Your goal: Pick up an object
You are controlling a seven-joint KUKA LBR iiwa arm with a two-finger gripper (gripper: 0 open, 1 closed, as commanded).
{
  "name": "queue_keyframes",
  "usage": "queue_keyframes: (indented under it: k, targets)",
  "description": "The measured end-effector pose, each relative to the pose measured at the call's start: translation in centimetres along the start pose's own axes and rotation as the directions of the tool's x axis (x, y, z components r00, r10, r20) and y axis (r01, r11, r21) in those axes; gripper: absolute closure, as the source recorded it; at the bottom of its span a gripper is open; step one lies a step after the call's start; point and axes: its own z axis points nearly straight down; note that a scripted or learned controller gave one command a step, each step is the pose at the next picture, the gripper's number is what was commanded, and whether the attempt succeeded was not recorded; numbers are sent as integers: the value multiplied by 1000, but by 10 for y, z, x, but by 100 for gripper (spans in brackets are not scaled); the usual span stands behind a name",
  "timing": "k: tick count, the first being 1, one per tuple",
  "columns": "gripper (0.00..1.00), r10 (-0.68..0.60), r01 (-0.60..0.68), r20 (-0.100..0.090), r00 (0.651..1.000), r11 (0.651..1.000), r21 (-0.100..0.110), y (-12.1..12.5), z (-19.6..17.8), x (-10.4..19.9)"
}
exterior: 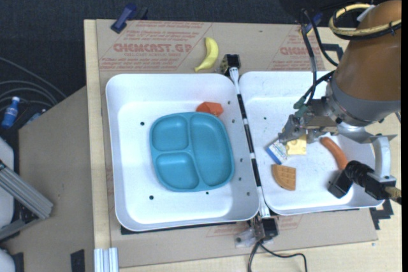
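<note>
I see the gripper (294,137) low in the right bin (274,89), on a yellow cheese piece (297,148); a waffle (284,176) lies at its six o'clock. I cannot tell its opening.

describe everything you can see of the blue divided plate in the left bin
The blue divided plate is a light blue, rounded-rectangle tray that looks like smooth plastic. Raised ridges split it into three compartments: two smaller ones on its left side and one long one on its right. It lies flat and right side up on the floor of the left bin, turned slightly askew to the walls. Nothing sits in its compartments. A small orange piece lies at its upper edge, close enough that contact cannot be ruled out.
</note>
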Motion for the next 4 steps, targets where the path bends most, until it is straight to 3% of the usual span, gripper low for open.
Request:
queue_keyframes:
  k: [1,2,3,4]
  targets:
    - [100,2,-2,2,1000,1000,-4,20,14,-29]
    - [100,0,0,0,1000,1000,0,7,8,-24]
    - [100,-1,1,1,1000,1000,-4,42,26,32]
    - [100,1,-1,2,1000,1000,-3,32,12,29]
